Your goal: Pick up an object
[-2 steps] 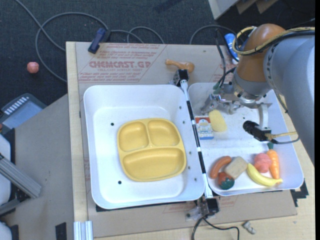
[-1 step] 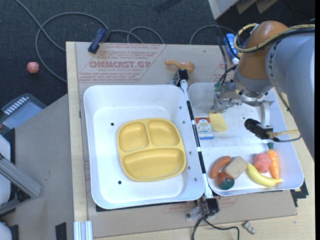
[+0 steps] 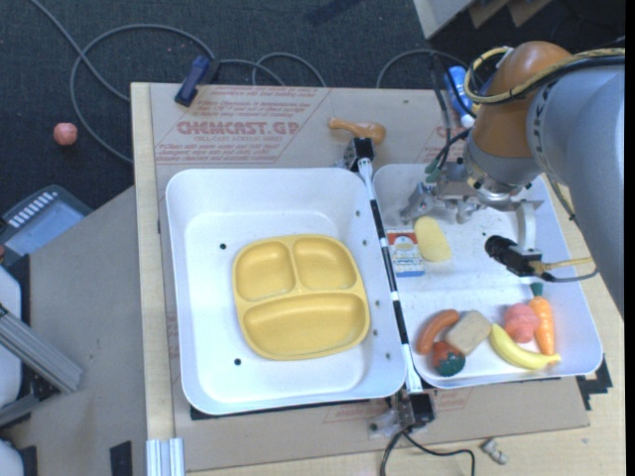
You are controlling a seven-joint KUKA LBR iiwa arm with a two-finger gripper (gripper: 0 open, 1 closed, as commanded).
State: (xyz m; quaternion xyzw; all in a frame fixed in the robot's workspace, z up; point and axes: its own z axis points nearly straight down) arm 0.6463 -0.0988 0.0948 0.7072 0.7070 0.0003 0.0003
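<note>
Divided tray [image 3: 298,296] in the left bin [image 3: 189,266]; banana [image 3: 521,349], carrot [image 3: 543,323], carton [image 3: 404,253] in the right bin [image 3: 585,350].

The two white bins [image 3: 198,296] look like smooth plastic. The yellow tray [image 3: 298,296] is shiny plastic. The tabletop [image 3: 248,122] looks like dull brown cardboard.

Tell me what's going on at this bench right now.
A grey arm with an orange band reaches in from the right, its hand low over the far end of the right bin. A pale yellow food piece and a small carton lie just below it; I see nothing held. Toy food sits at that bin's near end: a banana, carrot, sausage and others. The left bin holds a yellow divided tray.
</note>
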